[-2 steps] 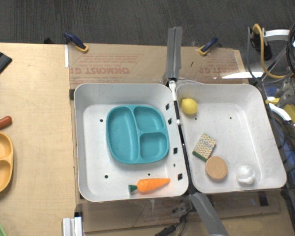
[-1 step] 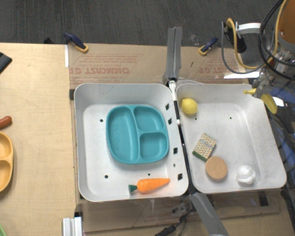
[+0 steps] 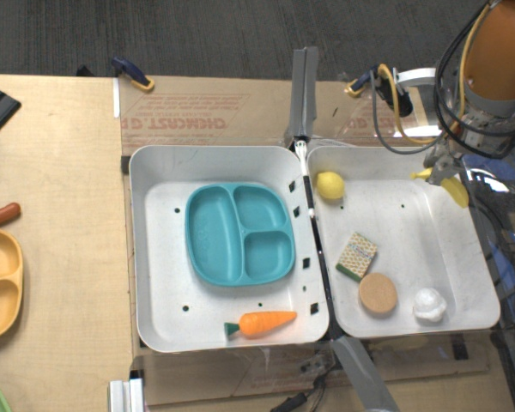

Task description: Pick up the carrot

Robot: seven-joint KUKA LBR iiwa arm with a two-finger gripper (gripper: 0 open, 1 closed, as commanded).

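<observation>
You find the orange plastic carrot with green stub lying lengthwise left-right at the left white bin's lower edge; the gripper sits far upper right, its jaws' state indeterminate.

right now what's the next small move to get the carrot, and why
Probably swing the arm left and down the view toward the carrot. It lies at the left bin's near edge, below the teal plate, while the arm sits over the right bin's far corner.

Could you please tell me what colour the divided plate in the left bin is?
The divided plate is teal, seen plainly in the camera view.
</observation>
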